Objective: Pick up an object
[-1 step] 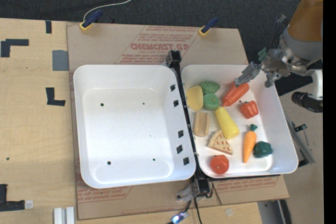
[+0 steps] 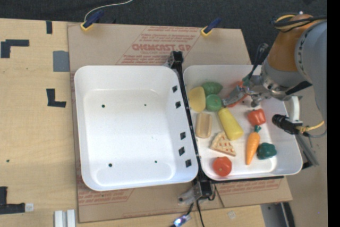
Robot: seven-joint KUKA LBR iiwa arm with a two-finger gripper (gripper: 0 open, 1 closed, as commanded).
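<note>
White right bin (image 2: 289, 167): holds plastic foods, namely yellow pepper (image 2: 197, 98), green vegetables (image 2: 212, 87), yellow cylinder (image 2: 230, 123), beige bread piece (image 2: 203, 125), waffle wedge (image 2: 222, 144), tomato (image 2: 222, 166), carrot (image 2: 252, 147), red pepper (image 2: 256, 116). Gripper (image 2: 237, 94) low over the bin's upper part, near the greens; its grip state cannot be told. Left bin (image 2: 85, 114) adjoining.
</note>
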